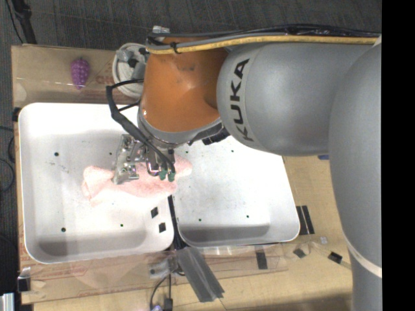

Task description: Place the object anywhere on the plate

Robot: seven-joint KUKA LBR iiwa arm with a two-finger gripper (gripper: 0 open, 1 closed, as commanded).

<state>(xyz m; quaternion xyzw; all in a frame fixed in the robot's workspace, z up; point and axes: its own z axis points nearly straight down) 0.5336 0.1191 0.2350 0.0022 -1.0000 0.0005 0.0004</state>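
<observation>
While KUKA lettering (238,102) reads clear on the grey arm, gripper (144,167) low over the pink plate (100,181) in the left bin (39,173), claw state hard to tell, purple grape bunch (80,72) on the bench

The only readable text is the brand name "KUKA", in dark capital letters on the grey casing of the robot arm (279,102). The word runs sideways along the casing, just beside the arm's orange band (178,86), on the side away from the purple object (80,72) at the bench's far corner. No other words, numbers, labels or signs can be read on anything else in view.
</observation>
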